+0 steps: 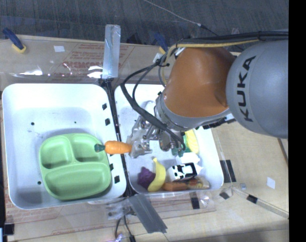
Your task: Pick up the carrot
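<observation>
While the grey arm (254,84) with its orange band reaches in from the right over the right bin (213,155), the end effector (135,146) sits low near the wall between the two bins, its metal fingers clenched around the right end of the carrot (116,147). That carrot lies level across the divide, its orange body over the dividing rims and its green stem end pointing left, touching the upper right edge of the green plate (72,166). This three-part plate rests in the lower half of the left bin (21,110). Below the end effector, in the right bin, lie a banana (159,175), a purple thing (145,176) just left of it, a black-and-white toy (185,171) to its right, and a brownish stick-shaped item (186,186) along the front wall. Both bins rest side by side on the desk (259,185).
</observation>
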Motion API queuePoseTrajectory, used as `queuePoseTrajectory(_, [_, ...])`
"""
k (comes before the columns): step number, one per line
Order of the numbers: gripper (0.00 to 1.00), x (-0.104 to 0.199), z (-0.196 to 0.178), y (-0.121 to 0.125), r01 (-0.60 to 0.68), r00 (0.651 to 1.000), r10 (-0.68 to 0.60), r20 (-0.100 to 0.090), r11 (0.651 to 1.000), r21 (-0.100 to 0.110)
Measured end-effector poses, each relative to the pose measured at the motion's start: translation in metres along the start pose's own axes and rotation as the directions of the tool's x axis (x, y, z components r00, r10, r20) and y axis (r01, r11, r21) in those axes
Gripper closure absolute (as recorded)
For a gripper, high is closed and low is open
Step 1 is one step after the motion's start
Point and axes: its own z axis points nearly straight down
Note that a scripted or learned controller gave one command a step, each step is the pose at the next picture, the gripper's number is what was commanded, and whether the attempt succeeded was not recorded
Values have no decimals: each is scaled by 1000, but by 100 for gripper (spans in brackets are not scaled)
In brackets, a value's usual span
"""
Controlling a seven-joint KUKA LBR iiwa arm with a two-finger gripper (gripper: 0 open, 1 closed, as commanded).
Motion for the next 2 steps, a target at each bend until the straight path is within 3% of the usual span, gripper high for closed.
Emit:
queuePoseTrajectory(1, [100,4,3,-6,213,977,-213,-4,977,-1])
queuePoseTrajectory(2, [100,-3,-7,-39,335,942,-335,-2,942,-1])
